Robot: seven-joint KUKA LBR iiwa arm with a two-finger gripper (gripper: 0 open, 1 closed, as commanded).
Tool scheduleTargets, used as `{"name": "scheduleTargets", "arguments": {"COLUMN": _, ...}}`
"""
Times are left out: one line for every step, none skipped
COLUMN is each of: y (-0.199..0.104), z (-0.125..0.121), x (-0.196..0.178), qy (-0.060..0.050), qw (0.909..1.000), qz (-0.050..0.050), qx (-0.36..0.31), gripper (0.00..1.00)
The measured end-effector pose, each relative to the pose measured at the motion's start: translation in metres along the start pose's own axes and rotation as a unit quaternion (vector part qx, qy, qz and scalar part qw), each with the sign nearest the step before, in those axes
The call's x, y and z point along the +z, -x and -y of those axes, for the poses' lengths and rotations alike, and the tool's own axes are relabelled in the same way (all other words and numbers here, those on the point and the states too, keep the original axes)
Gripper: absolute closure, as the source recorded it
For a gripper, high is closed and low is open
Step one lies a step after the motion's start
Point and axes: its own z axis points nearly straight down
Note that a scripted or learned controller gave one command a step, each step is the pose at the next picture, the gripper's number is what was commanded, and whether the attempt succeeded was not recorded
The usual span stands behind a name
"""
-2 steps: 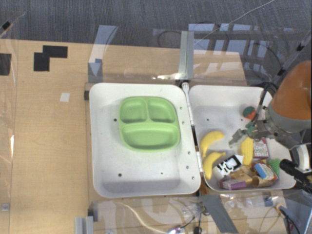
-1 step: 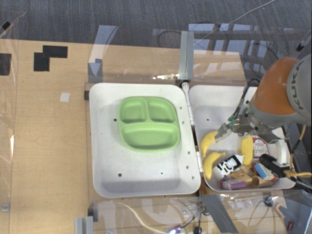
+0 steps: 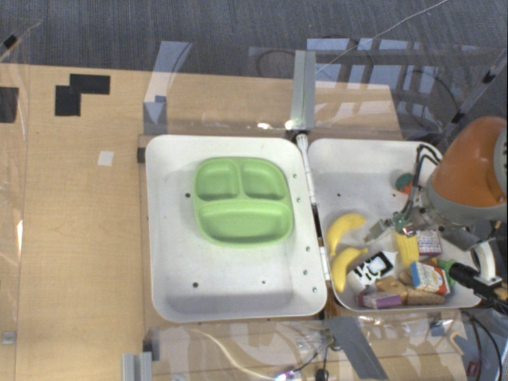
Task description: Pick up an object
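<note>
Yellow plastic toy bananas lie in the right white bin, beside small cartons. Likely light, stiff and smooth; grip across the curved middle. Pincer state cannot be told.

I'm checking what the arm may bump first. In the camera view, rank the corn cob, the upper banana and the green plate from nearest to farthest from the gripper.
From the gripper:
1. Corn cob, just below it in the right bin.
2. Upper banana, to its left, same bin.
3. Green plate, in the left bin.
</note>
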Motion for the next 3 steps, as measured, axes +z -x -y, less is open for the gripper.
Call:
{"name": "scheduleTargets", "arguments": {"y": 0.036, "z": -0.133, "x": 0.015, "qy": -0.015, "qw": 0.9922, "qz": 0.003, "qx": -0.124, "gripper": 0.00}}
{"name": "scheduleTargets", "arguments": {"y": 0.079, "z": -0.070, "x": 0.012, "qy": -0.012, "qw": 0.9741, "qz": 0.005, "qx": -0.226, "gripper": 0.00}}
{"name": "scheduleTargets", "arguments": {"y": 0.078, "z": -0.074, "x": -0.002, "qy": -0.008, "qw": 0.9741, "qz": 0.007, "qx": -0.226, "gripper": 1.00}}
